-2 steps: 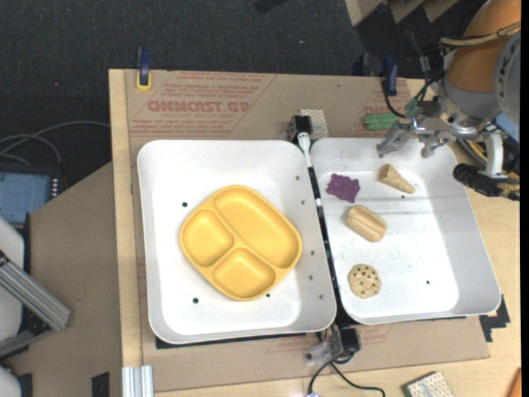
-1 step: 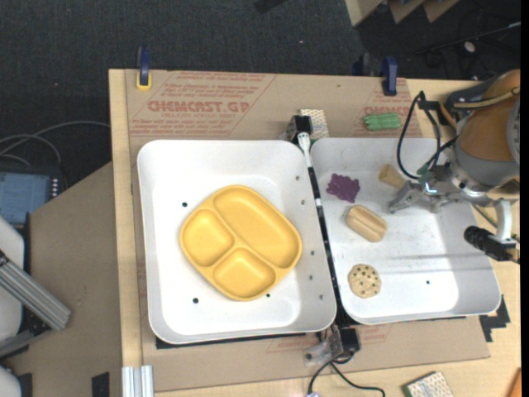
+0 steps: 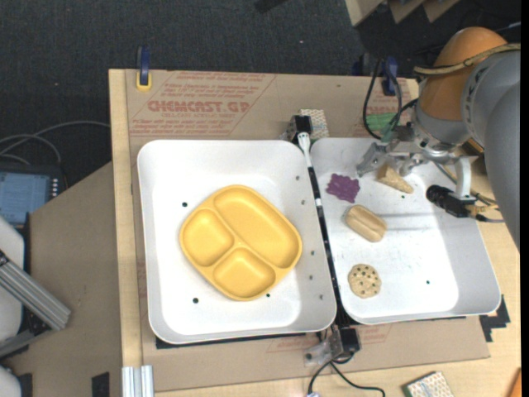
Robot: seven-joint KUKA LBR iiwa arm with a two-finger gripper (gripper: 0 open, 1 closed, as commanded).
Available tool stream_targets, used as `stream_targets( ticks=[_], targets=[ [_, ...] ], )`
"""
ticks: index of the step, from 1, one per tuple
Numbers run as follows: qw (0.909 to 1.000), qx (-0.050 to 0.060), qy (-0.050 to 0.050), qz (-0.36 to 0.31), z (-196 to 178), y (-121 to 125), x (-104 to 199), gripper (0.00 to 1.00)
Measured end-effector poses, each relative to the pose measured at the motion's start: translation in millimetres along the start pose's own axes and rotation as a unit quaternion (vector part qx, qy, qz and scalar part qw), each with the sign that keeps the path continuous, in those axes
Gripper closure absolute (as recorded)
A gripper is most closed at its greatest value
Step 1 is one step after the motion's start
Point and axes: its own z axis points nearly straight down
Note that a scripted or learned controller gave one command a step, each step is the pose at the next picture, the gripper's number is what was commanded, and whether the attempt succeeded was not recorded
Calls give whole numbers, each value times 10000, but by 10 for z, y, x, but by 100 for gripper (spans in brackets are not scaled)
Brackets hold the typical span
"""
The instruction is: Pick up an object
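- The brown protective sheet (image 3: pixel 198 98) covering the bench top carries red print along its far edge, beyond the left bin (image 3: pixel 157 222). The large letters read roughly "CHEMCAST GP", slanting a little across the sheet.
- Above and below that big word run lines of smaller red print, too fine to make out from here.
- More of the same red print shows faintly on the sheet at far right, behind the cables; it can't be read.
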Motion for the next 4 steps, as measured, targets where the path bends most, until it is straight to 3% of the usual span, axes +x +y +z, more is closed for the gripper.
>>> stream_targets(
  ticks=[1,2,3,4],
  targets=[
    [10000,-18,-28,53,-1377,-388,-414,0],
    [10000,82,18,35,80,-668,-225,0],
    [10000,-3,-16,18,-2,-7,-333,0],
    [10000,5,-16,22,-109,-25,-332,100]
  ],
)
